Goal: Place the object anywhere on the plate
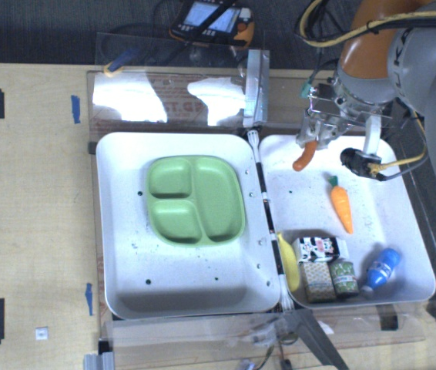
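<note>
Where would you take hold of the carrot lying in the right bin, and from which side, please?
Grip the carrot across its thicker orange upper body, just below the green top, coming straight down from above. It lies flat, alone on bare bin floor, and tapers toward the near end, so fingers closing across its width probably seat best there.

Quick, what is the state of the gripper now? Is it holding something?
Gripper: shut on the sausage, lifted above the right bin; nothing lies on the plate yet.

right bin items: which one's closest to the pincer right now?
The small brown sausage, hanging just under the pincer at the bin's far left corner. The carrot, banana, cartons and blue bottle all lie nearer the camera.
</note>
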{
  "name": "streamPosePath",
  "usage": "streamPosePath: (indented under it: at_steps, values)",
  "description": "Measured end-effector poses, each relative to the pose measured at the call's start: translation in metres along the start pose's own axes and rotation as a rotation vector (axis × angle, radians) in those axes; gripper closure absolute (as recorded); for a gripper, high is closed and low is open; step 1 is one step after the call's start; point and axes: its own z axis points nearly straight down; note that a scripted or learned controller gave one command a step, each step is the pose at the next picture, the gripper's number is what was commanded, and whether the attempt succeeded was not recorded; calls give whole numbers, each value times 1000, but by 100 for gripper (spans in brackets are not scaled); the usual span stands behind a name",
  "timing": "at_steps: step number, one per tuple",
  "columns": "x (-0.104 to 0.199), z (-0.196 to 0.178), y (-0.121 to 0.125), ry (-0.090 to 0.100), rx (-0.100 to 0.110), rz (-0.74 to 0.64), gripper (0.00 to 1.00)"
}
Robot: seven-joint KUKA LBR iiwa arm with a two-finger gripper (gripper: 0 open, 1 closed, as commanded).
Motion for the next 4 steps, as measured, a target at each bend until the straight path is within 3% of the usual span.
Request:
streamPosePath:
  at_steps: [1, 3, 4]
  values:
    - [58, 20, -22, 1, 3, -125, 100]
    - [120, 19, -55, 2, 1, -401, 100]
    - [119, 19, -54, 2, 1, -401, 0]
